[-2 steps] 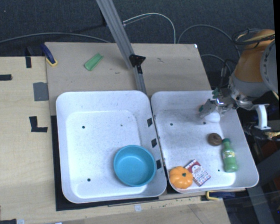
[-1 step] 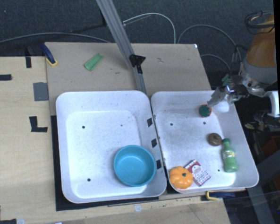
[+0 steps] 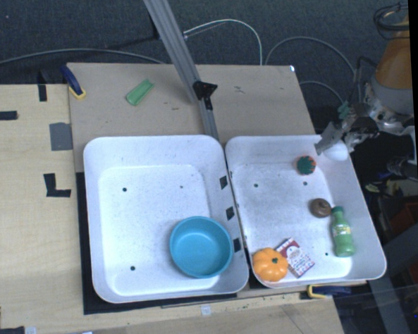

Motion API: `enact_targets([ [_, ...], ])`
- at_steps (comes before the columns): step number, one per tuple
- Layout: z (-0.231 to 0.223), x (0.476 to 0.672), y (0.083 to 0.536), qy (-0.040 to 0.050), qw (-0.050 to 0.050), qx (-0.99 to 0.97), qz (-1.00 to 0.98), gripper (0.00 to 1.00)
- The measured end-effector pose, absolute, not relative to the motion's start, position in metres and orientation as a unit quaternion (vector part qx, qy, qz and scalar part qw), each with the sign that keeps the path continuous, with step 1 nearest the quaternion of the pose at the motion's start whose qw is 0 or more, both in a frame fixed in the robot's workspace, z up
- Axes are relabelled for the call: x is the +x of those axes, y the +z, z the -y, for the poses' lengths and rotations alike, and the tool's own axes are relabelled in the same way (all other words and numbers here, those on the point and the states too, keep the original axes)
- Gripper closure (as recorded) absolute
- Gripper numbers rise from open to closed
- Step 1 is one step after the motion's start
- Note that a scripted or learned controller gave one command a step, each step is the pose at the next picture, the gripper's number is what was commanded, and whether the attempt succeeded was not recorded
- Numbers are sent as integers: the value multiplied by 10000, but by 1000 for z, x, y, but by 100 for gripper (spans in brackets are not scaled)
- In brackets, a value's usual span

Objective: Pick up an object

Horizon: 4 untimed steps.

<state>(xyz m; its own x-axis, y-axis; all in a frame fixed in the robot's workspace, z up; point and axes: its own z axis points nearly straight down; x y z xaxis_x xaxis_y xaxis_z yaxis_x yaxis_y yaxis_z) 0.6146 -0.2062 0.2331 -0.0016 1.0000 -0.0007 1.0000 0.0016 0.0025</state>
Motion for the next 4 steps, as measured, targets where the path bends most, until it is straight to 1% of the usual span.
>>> enact_targets([
  [1, 162, 619, 227, -3, -6, 7054, -7088, 100],
  [2, 105, 621, 218, -2, -12, 7047, -7095, 100],
  [3, 44, 628, 227, 6, -8, 7042, -7100, 100],
  [4, -17, 635, 219, -1, -13, 7043, -7099, 100],
])
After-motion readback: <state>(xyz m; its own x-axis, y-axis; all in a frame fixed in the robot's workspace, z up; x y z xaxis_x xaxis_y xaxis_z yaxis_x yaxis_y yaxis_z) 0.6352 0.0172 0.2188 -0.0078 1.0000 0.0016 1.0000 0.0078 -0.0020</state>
